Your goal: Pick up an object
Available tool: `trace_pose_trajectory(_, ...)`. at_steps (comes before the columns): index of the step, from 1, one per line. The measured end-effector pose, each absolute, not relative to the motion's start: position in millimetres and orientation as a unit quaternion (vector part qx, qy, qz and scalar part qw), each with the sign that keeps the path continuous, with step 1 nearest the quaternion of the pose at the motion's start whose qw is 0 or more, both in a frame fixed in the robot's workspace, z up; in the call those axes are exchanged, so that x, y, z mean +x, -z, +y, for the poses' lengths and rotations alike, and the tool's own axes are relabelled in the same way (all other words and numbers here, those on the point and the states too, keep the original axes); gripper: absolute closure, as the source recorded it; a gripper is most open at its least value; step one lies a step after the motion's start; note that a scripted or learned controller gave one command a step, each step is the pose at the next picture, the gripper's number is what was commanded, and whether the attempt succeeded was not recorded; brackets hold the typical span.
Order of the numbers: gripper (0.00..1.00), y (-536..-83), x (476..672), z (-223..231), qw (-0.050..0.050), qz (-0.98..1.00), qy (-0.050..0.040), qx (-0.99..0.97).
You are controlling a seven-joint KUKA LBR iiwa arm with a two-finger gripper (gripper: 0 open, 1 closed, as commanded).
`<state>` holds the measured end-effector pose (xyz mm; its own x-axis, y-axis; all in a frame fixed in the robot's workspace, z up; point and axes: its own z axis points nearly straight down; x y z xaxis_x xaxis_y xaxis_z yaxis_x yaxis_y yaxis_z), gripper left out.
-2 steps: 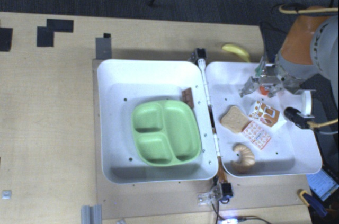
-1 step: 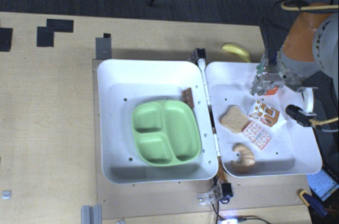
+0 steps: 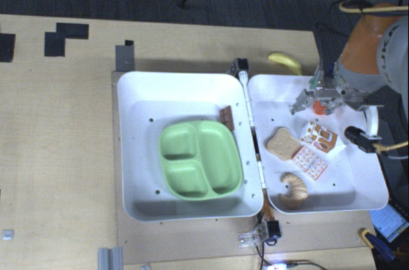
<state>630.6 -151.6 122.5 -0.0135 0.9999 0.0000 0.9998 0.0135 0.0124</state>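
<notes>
While I watch from the overhead camera, I see the gripper (image 3: 317, 98) low over the back of the right bin (image 3: 370, 195), above a small red-orange object (image 3: 319, 108) lying on the floor there; I cannot tell its shape. Whether the hand is open or closed I cannot tell. Nearer the front lie a slice of bread (image 3: 282, 143), two printed cards (image 3: 319, 136) (image 3: 310, 164) and a croissant (image 3: 294, 186). I see a green divided tray (image 3: 199, 159) in the left bin (image 3: 137, 103), and a banana (image 3: 285, 61) behind the bins.
</notes>
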Motion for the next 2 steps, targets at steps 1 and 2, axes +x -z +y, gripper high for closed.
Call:
trace_pose_trajectory(1,1.0,-133.7,632.0,-150.8,0.006,0.713,-0.0059,0.701)
trace_pose_trajectory(2,0.0,-133.5,631.8,-150.8,0.005,0.713,-0.0057,0.701)
